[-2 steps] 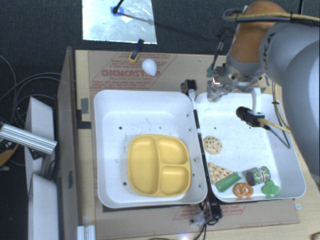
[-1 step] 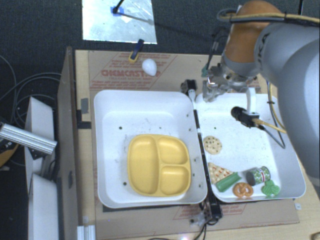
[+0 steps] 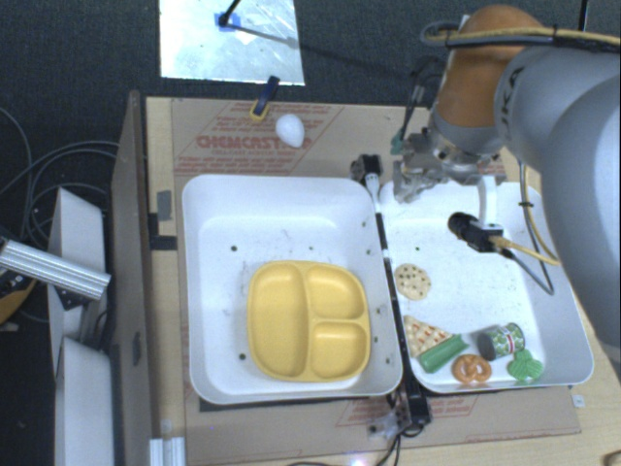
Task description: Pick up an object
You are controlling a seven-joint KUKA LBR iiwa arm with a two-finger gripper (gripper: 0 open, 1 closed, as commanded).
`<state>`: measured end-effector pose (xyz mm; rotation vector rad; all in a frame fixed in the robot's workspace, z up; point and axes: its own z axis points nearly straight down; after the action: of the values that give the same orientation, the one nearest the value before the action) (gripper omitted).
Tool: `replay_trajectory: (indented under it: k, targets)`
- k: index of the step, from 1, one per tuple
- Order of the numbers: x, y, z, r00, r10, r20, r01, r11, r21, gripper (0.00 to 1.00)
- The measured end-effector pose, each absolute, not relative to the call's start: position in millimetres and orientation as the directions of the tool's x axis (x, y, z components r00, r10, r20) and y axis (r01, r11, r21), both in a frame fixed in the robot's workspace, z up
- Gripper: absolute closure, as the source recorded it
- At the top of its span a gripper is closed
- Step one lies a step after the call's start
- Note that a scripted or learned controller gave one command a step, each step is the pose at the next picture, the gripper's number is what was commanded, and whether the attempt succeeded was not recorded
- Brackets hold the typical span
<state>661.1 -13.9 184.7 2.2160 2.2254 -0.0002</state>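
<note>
In the right bin point(image 3: 482, 282), several toy foods lie toward the front: a chocolate-chip cookie point(image 3: 412, 281), a pizza slice point(image 3: 423, 335), a green vegetable point(image 3: 441, 353), a pretzel point(image 3: 472, 368), a small can point(image 3: 502, 341) and a green leafy piece point(image 3: 525, 366). My gripper point(image 3: 411, 183) hangs over that bin's back left corner, well behind the cookie. Nothing shows in its grasp. The orange band and grey arm point(image 3: 543, 105) cover the bin's back right part.
The left bin point(image 3: 209, 260) holds a yellow divided plate point(image 3: 309, 318). Behind the bins, a white egg-shaped object point(image 3: 290, 129) lies on the cardboard, with a foil sheet point(image 3: 231, 27) farther back. A black part with a yellow cable point(image 3: 475, 231) hangs over the right bin.
</note>
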Motion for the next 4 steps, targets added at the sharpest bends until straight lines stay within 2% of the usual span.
replay_trajectory:
  k: [1,2,3,4]
  targets:
    - [669.3,-5.4,185.0,-0.006,1.000,0.000,1.000,0.006,0.004,1.00]
    - [650.0,2.6,184.5,-0.005,1.000,0.000,1.000,0.005,-0.001,1.00]
    - [667.7,27.5,185.0,-0.007,1.000,0.001,1.000,0.007,0.004,1.00]
    - [668.9,53.7,185.1,-0.007,1.000,0.001,1.000,0.007,0.002,1.00]
